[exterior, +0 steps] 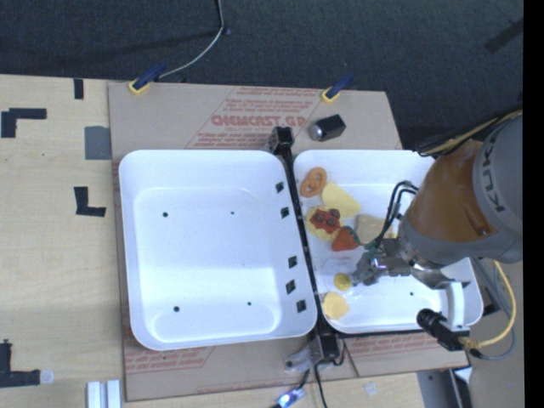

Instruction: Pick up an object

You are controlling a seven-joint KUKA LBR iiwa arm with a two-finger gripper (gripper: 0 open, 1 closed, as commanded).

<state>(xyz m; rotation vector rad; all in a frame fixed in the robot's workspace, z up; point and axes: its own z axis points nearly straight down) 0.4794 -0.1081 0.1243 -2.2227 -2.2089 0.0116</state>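
Observation:
The right bin (pixel 399 317) holds several small objects along its left side: an orange piece (pixel 314 181), a pale yellow piece (pixel 339 199), a dark red and black piece (pixel 325 219), a red piece (pixel 343 240), a beige piece (pixel 368 226), a small yellow ball (pixel 342 280) and a yellow-orange piece (pixel 335 306). My gripper (pixel 369 270) hangs low inside this bin, just right of the small yellow ball and below the beige piece. The arm's orange band (pixel 450 198) covers the bin's right part.
The left bin (pixel 144 177) stands beside the right one, with a black divider rail (pixel 293 228) between them. Both rest on a brown cardboard sheet (pixel 255 113). A small black object (pixel 327 127) lies behind the right bin. A cable crosses the dark floor at the top.

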